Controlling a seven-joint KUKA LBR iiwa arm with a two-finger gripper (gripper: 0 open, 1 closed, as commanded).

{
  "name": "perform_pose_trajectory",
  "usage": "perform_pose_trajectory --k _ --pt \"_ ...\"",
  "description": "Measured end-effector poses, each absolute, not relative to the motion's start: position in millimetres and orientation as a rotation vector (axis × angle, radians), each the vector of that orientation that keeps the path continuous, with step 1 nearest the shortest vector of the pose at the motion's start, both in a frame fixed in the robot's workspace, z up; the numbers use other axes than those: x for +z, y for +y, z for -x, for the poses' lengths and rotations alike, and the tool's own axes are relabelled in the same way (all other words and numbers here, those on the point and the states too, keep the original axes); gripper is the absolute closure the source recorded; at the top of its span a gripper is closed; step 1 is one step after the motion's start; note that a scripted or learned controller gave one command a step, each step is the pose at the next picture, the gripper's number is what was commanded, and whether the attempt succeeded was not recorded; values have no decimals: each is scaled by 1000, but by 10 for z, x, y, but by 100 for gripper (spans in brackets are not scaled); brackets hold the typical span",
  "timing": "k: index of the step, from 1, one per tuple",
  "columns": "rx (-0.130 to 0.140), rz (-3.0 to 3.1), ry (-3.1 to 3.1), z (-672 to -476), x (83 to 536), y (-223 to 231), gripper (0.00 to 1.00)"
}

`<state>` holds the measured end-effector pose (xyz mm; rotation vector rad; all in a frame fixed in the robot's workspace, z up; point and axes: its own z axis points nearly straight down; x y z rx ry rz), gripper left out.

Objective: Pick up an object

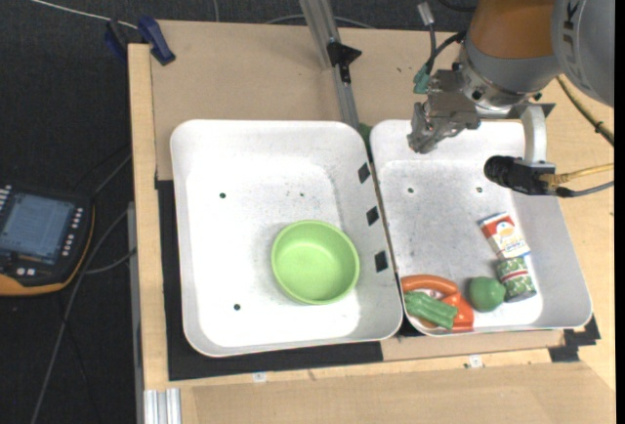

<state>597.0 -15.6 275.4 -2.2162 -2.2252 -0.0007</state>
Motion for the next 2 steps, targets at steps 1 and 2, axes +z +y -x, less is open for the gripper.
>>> perform_pose_trajectory --k 1,2 --pt "0 2216 -2225 -6137 2568 275 100" --pt "0 2216 -2225 -6115 2446 759 100"
